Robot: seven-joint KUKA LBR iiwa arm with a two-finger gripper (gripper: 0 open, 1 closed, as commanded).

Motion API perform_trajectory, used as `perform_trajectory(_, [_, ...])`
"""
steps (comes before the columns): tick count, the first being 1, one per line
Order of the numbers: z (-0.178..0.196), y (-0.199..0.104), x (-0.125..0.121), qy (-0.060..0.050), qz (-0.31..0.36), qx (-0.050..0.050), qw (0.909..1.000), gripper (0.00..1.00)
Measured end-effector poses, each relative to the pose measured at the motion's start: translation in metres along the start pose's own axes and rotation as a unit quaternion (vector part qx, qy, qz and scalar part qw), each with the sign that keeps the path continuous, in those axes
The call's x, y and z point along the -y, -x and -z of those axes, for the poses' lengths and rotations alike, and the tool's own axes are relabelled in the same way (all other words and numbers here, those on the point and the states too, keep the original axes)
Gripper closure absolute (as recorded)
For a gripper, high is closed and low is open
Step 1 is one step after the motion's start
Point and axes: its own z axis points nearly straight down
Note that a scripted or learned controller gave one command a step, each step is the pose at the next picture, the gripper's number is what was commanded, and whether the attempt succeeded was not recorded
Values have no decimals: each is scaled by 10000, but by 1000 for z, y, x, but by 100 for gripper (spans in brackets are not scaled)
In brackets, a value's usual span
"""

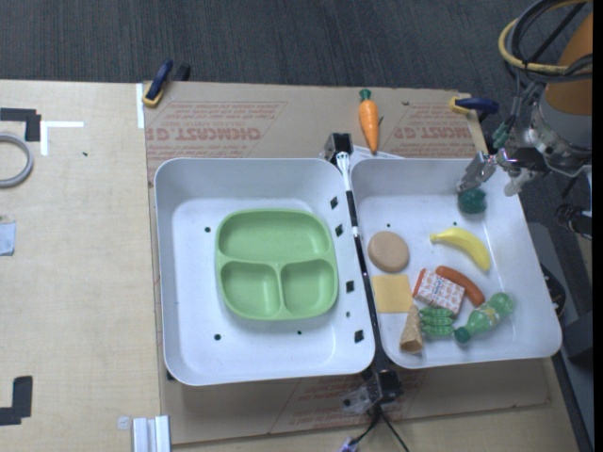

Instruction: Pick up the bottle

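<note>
Honestly, the green bottle (484, 317) looks like an easy thing to lift but a fiddly one to catch. It lies on its side in the near right corner of the right bin (528, 347), cap end toward the near left, just beside a bunch of green toy vegetables (435, 322) and near a red sausage (460, 285). It reads as a small moulded plastic toy: light, stiff, glossy and probably a bit slippery, with a rounded belly that could roll away under a glancing touch. I would take it across the body at its widest part, closing across the short axis, not at the narrow neck.

The gripper (490, 169) hangs over the far end of the same bin, above a dark green lump (472, 201), well apart from the bottle. From where I stand I cannot tell how its metal tips are set, and nothing shows in its hold.

Around the bottle sit a smooth yellow banana (464, 248), a tan round bun (387, 250), a flat yellow cheese slice (393, 293), a printed red and white packet (439, 290) and a brown wedge (412, 332). The left bin (179, 252) carries a matte pale green divided plate (277, 265). A toy carrot (367, 121) rests on the cardboard beyond the bins.
</note>
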Motion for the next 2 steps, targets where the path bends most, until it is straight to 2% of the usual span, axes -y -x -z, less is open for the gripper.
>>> perform_trajectory(1, [10,0,0,5,11,9,10000,100])
perform_trajectory(2, [25,43,40,0,864,1,9963,100])
